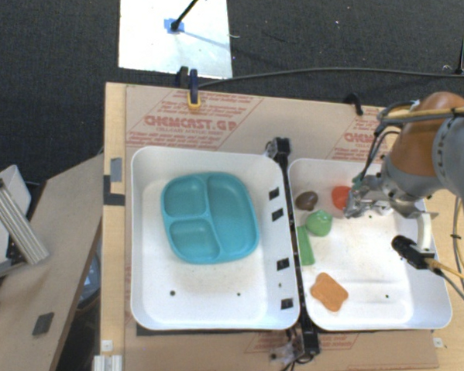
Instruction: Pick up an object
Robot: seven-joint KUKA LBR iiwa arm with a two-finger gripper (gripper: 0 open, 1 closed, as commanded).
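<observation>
teal divided plate [210,217] in left bin [140,238]; clamp [193,87] on board's far edge.

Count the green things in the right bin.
2: a round green one near the divider, and a long green one just below it. The gripper might hide others.

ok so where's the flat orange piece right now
The flat orange piece lies on the floor of the right white bin, toward its near-left corner, below the green cup-shaped object and the long green block by the divider.
</observation>
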